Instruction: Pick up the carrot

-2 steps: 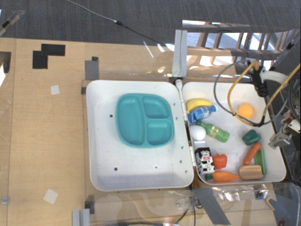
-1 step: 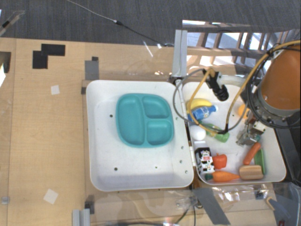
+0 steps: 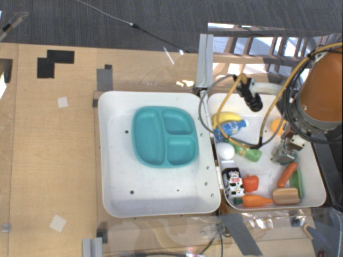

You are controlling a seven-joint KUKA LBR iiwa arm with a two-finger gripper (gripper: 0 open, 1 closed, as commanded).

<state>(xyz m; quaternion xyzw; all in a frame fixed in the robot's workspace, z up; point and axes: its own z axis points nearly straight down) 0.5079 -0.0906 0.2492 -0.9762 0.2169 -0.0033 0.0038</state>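
Orange carrot (image 3: pixel 256 200) at right bin's (image 3: pixel 321 193) front edge, hand (image 3: pixel 284 155) above, grip state unclear.

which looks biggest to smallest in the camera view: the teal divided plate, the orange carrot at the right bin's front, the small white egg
1. Teal divided plate, by far the largest.
2. Orange carrot.
3. Small white egg, smallest, though its lesser length beside the carrot is offset by roundness.
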